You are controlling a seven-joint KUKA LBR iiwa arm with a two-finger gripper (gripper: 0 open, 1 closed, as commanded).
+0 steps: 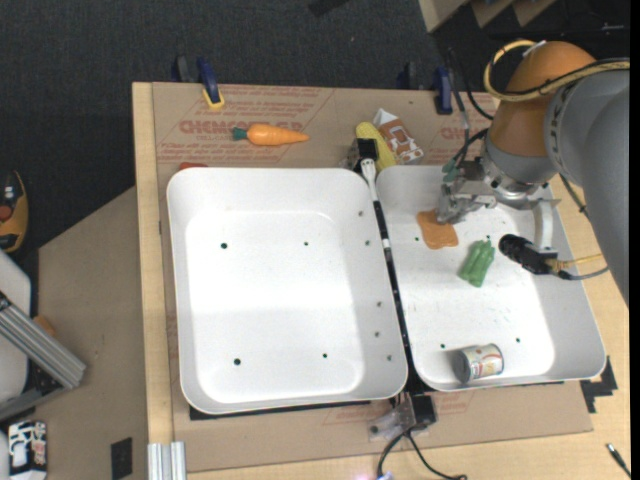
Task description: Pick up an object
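Note:
In the right bin [560, 363] lie an orange flat piece [437, 232], a green object [477, 264] and a small can [478, 362] on its side near the front edge. My gripper [455, 202] reaches down into the bin's far part, right at the orange piece's far right corner. The green object is a little to the front right of the gripper. The gripper's body hides where its tips meet the orange piece.
The left bin [200, 208] sits beside the right one. On the bench behind the bins lie a toy carrot [272, 136], a yellow and black item [368, 146] and a small printed box [402, 140]. Clamps [211, 90] hold the far edge.

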